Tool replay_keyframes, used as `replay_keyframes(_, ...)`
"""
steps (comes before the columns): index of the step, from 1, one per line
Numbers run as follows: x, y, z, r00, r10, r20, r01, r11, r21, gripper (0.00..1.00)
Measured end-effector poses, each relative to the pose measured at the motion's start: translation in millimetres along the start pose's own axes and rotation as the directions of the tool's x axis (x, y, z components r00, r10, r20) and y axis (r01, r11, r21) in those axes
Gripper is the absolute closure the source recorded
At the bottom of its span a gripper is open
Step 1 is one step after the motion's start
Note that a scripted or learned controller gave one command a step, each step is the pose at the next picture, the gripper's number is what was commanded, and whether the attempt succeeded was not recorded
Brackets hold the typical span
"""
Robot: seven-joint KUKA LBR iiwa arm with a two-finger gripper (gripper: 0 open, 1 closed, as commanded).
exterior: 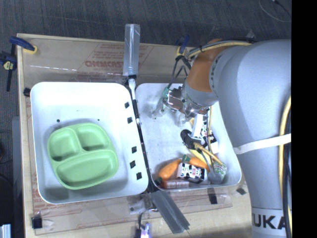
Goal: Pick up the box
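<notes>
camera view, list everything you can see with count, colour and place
bins: 2, white, side by side on the bench
divided plate: 1, light green, three compartments, in the left bin
carrot-like item: 1, orange, near corner of the right bin
box: 1, white with dark print, beside the orange item in the right bin
mixed small items: several, yellow, black and others, too tangled to count, near side of the right bin
clamps: at least 2, blue, bench's far-left corner
arm: 1, grey with orange band, over the right bin
gripper: 1, metallic, at the right bin's far end

Right bin's [148, 133] far floor lies bare; clutter [190, 170] crowds its near corner.
</notes>
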State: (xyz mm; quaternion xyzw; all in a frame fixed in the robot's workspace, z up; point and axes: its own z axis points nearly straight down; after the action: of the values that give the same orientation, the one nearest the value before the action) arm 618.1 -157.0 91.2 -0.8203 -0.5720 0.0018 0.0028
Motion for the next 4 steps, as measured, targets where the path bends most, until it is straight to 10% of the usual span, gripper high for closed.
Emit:
replay_keyframes(1, 0.8, -0.3, -9.8, 1.000, -0.005, -0.001, 0.005, 1.000, 0.004, 1.00)
replay_keyframes(2, -43.4, -21.6, -109.8, 0.894, 0.448, -0.002, -0.448, 0.894, -0.002, 1.00)
replay_keyframes(3, 13.7, 7.6, -131.6, 0.887, 0.461, -0.001, -0.461, 0.887, -0.001, 1.00)
replay_keyframes(4, 13.7, 7.4, -131.2, 0.888, 0.460, 0.000, -0.460, 0.888, 0.000, 0.00)
